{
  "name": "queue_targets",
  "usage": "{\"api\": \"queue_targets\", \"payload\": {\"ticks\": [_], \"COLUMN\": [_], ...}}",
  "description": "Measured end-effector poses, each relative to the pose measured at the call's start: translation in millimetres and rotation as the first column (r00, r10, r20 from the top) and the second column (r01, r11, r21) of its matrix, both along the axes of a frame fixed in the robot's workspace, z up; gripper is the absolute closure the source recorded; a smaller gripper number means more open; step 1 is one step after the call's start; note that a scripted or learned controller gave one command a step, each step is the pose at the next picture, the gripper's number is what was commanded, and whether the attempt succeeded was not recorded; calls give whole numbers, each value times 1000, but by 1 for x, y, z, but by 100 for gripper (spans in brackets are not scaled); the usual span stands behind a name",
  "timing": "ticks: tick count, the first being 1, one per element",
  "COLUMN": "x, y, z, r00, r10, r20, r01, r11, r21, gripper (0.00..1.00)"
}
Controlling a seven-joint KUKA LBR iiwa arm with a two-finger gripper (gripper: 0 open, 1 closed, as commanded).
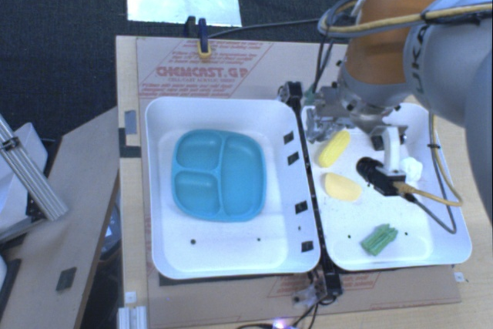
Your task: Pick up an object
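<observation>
We see the gripper (322,127) low over the right bin (443,243), its grip state impossible to tell, with the yellow corn-shaped piece (333,149) just beside and below it, long axis slanting toward the divider, nearest of the bin's objects.

Divided plate (219,173): light blue, in a white bin (166,243). Corn cob (333,148): yellow. Lemon-like piece (341,186): pale yellow; ridged toy (379,238): green.
</observation>
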State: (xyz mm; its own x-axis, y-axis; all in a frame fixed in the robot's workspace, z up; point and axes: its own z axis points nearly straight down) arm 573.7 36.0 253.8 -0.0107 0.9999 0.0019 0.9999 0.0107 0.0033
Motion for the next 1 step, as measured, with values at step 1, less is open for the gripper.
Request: {"api": "queue_targets", "payload": {"ticks": [1], "x": [13], "y": [45], "z": [-18], "r00": [1000], "r10": [-2], "r20": [-3], "r01": [2], "r11": [1000], "r21": [-1], "gripper": [100]}}
